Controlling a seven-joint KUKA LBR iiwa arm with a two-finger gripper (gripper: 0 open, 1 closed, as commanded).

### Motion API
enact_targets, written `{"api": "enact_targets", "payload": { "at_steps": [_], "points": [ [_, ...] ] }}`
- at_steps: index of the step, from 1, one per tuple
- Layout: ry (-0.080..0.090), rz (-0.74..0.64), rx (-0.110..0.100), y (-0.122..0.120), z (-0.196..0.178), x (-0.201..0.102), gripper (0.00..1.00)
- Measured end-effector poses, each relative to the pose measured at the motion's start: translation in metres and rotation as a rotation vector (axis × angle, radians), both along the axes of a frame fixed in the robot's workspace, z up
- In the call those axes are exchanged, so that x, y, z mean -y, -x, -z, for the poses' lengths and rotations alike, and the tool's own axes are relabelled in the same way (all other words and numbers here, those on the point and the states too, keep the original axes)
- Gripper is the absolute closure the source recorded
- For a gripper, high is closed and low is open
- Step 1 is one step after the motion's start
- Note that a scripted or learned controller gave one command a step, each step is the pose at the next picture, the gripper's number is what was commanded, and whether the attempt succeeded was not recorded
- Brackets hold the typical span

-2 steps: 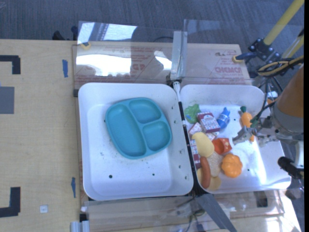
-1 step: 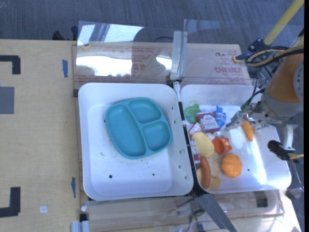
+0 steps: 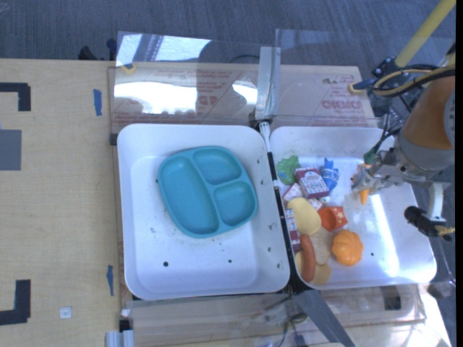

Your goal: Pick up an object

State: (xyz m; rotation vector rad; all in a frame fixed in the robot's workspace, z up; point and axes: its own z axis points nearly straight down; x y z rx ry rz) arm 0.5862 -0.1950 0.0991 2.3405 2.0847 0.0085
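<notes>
My gripper (image 3: 364, 184) hangs over the right bin (image 3: 405, 266), near its back right part, above bare white floor. A small orange piece (image 3: 364, 195) shows between its fingertips, and the fingers are shut on it. To the left of the gripper lies a pile of toy food: a maroon packet (image 3: 312, 183), a blue piece (image 3: 329, 172), a green piece (image 3: 288, 167), a yellow lump (image 3: 304, 216), a red piece (image 3: 333, 217), an orange ball (image 3: 347, 248) and a reddish sausage (image 3: 307, 257).
The left bin (image 3: 145, 266) holds a teal divided plate (image 3: 208, 191). A ridge (image 3: 278, 215) separates the two bins. Clear plastic panels (image 3: 217, 85) stand behind both bins. Yellow cables (image 3: 394, 78) run near the arm at the back right.
</notes>
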Motion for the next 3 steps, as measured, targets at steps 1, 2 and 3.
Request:
{"api": "enact_targets", "payload": {
  "at_steps": [1,2,3],
  "points": [
    [0.000,0.000,-0.001,0.000,0.001,0.000,0.00],
    [0.001,-0.001,0.002,-0.001,-0.010,0.000,1.00],
    [-0.005,0.053,0.004,-0.053,-0.108,-0.101,1.00]
  ]
}}
